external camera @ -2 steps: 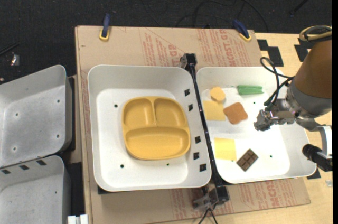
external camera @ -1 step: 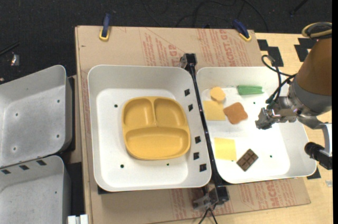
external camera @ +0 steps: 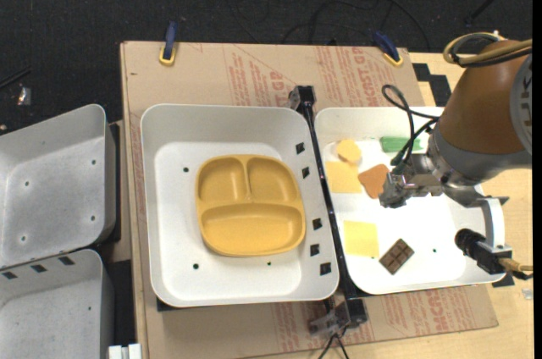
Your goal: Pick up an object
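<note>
The right bin (external camera: 474, 273) holds several small flat pieces: a round yellow-orange piece (external camera: 348, 151), a pale yellow square (external camera: 341, 177), an orange piece (external camera: 373, 179), a yellow square (external camera: 361, 238), a brown chocolate-like tile (external camera: 395, 256) and a green piece (external camera: 392, 144) partly behind the arm's cables. My gripper (external camera: 391, 195) hangs low over the bin, just right of the orange piece and close to its edge. I see nothing between its fingers from this angle.
The left bin (external camera: 161, 179) holds a yellow divided plate (external camera: 251, 206). The arm's orange band (external camera: 487, 107) and grey wrist cover the right bin's far right side. Cables loop above the green piece. Grey metal trays (external camera: 51, 179) lie left of the bench.
</note>
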